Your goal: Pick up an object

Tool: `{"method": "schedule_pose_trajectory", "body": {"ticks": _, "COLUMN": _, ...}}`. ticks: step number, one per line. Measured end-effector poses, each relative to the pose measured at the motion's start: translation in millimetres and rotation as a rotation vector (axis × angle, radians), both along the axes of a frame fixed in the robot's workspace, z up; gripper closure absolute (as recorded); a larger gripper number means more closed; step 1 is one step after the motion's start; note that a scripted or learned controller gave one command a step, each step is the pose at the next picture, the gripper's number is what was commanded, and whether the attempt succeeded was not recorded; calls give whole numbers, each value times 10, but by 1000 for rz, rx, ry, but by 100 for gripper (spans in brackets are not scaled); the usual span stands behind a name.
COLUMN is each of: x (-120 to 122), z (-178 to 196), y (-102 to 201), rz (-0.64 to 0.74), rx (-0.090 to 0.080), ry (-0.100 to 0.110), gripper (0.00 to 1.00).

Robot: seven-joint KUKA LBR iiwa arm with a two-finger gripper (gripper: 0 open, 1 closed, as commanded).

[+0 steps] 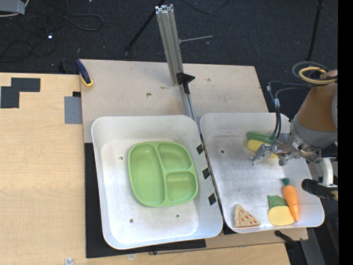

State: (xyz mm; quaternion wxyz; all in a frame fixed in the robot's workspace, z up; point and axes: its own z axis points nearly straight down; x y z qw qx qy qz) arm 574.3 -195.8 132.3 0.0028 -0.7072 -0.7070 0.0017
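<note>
In the right bin (237, 175) lie several toy foods: a carrot (292, 201), a yellow and green piece (279, 213) beside it, a waffle-patterned wedge (245, 217) at the front, and a yellow and green item (258, 142) near the back. My gripper (268, 153) hangs low over the right bin's back part, right next to that yellow and green item. Its thin metal fingers (259, 156) point left and down, and no object shows between them. The arm (315, 115) comes in from the right.
The left bin (110, 203) holds a green divided plate (163, 173). A metal post (170, 43) rises behind the bins. Black clips (205, 173) sit along the seam between the bins. Cables lie on the dark floor behind the bench.
</note>
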Motion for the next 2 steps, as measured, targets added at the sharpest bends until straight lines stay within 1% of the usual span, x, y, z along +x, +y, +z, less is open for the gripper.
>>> {"method": "schedule_pose_trajectory", "body": {"ticks": 1, "x": 18, "z": -428, "y": 5, "rz": 0, "rx": 0, "ry": -7, "gripper": 0}}
{"method": "schedule_pose_trajectory", "body": {"ticks": 2, "x": 34, "z": -297, "y": 4, "rz": -2, "rx": 1, "ry": -12, "gripper": 100}}
